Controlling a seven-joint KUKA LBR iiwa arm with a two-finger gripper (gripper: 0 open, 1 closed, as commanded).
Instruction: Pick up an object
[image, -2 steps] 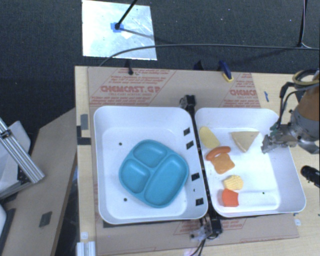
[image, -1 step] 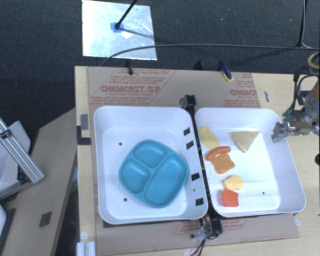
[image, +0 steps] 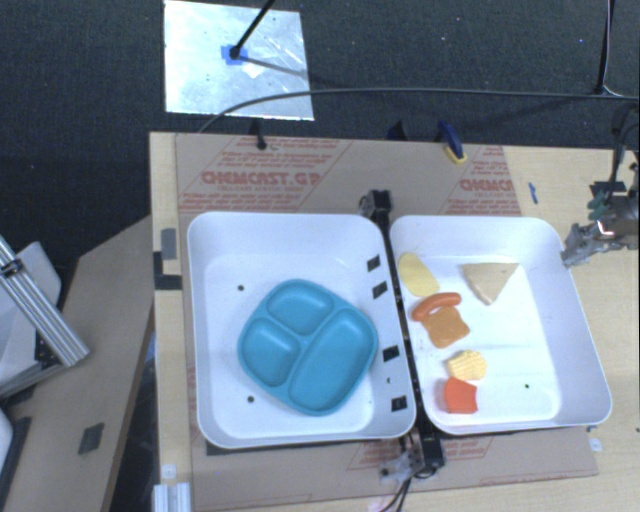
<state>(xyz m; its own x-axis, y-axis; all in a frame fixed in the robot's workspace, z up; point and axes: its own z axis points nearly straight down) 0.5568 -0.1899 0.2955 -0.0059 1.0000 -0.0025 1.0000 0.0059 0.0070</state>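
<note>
The right white bin (image: 570, 300) holds several toy food pieces. A yellow oval piece (image: 418, 272) lies at its far left and a beige wedge (image: 490, 280) to the right of it. Below them lie an orange sausage (image: 437, 304), an orange-brown slab (image: 447, 327), a yellow ridged slice (image: 466, 365) and a red-orange chunk (image: 460, 396). My gripper (image: 590, 240) hangs at the view's right edge, just over the far right corner of that bin, apart from all the pieces. Nothing shows in its grasp.
The left white bin (image: 215, 250) carries a blue divided plate (image: 308, 345). A black clip strip (image: 392, 320) runs between the two bins. A metal frame piece (image: 40, 315) sticks in at the left. Cardboard lies under the bins.
</note>
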